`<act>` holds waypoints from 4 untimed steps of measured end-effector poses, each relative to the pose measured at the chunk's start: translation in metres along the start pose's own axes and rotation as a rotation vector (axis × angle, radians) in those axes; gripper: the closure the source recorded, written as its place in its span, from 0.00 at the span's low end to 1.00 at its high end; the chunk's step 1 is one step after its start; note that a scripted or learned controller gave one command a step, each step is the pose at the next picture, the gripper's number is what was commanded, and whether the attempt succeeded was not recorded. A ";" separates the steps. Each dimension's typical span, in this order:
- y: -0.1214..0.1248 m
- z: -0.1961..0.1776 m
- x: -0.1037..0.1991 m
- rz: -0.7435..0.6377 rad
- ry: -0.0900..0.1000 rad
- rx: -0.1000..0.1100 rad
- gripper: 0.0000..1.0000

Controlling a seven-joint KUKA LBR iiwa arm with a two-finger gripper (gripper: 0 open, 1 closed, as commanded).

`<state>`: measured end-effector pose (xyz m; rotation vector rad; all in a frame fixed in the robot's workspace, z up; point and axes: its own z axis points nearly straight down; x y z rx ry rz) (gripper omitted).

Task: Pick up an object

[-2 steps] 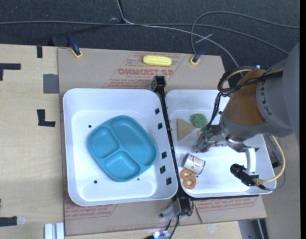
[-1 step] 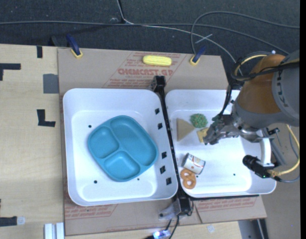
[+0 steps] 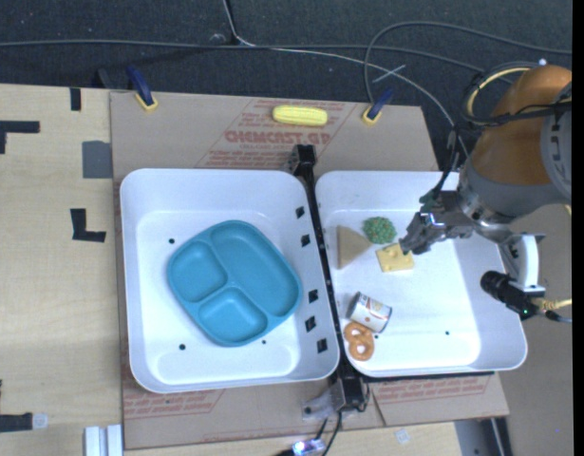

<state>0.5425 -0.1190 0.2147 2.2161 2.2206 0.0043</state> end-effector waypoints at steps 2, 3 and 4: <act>0.004 -0.024 0.050 -0.003 0.002 0.007 1.00; 0.002 -0.012 0.111 -0.005 0.002 0.008 1.00; -0.002 -0.020 0.167 -0.005 0.002 0.006 1.00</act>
